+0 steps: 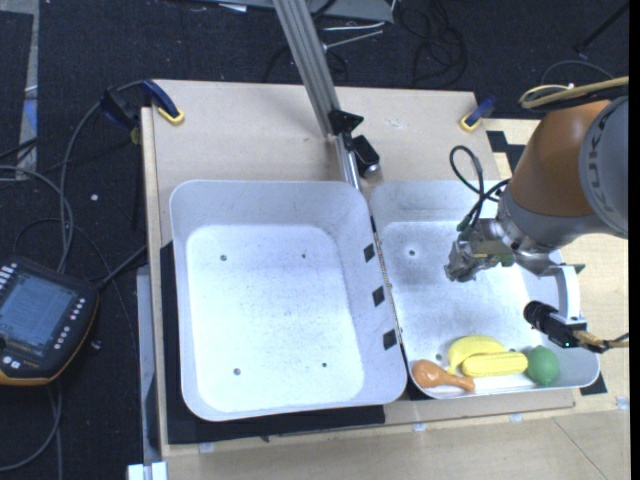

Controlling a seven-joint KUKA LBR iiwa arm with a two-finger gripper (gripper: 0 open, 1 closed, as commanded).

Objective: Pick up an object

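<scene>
Approach step: tool [466,264], grip state indiscernible, hovers beyond the banana [484,356]; next, descend toward it.

White bins [270,218]; yellow banana [485,356], green ball [543,366], orange spoon [440,375].

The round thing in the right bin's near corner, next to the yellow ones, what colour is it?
Green. The ball shows best in the camera view, beside the yellow objects.
</scene>
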